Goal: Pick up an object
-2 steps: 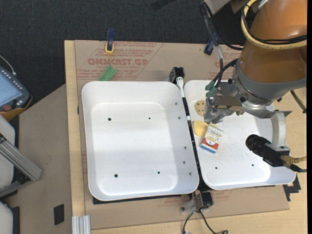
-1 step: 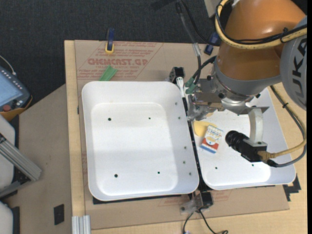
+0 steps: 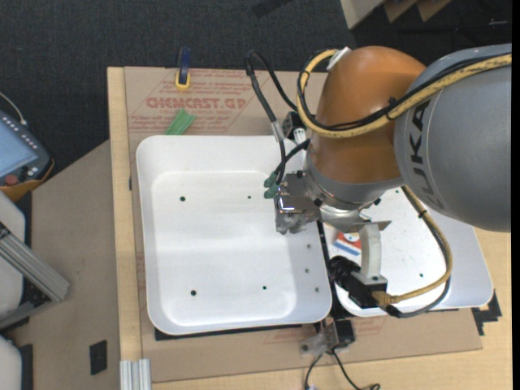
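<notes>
My gripper [image 3: 285, 210] hangs low over the right edge of the left white bin [image 3: 162, 242], just beside the divide between the two bins. The big orange and grey wrist hides most of it from above. A small green bit [image 3: 269, 187] shows at the gripper's upper left side; whether it is a held thing or part of the tool I cannot say. In the right bin [image 3: 455, 275], a small white item with red and blue markings [image 3: 348, 244] lies partly hidden under the wrist.
A green strip [image 3: 180, 122] lies on the cardboard sheet behind the left bin. A blue and yellow clamp [image 3: 184, 67] grips the cardboard's far edge. The arm covers most of the right bin.
</notes>
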Robot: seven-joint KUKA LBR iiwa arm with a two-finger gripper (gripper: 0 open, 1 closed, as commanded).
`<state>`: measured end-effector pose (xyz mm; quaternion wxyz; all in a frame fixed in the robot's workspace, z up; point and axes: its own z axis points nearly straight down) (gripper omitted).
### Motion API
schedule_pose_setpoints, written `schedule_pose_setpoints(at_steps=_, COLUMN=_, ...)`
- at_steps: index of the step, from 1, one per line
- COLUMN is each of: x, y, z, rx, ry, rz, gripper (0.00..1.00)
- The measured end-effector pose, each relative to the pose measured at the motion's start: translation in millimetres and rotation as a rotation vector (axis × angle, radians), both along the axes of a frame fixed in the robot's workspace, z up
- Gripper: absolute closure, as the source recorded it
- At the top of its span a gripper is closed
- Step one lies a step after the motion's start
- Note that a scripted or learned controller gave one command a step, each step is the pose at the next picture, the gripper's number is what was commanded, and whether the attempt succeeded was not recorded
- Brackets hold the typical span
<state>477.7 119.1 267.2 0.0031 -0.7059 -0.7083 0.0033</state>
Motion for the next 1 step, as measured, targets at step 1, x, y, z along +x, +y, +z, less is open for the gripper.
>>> schedule_pose_setpoints(at_steps=1, x=89.3, y=-56.5, z=-58.4, rx=-0.004, ry=-0.011, rz=-0.01, gripper=1.0)
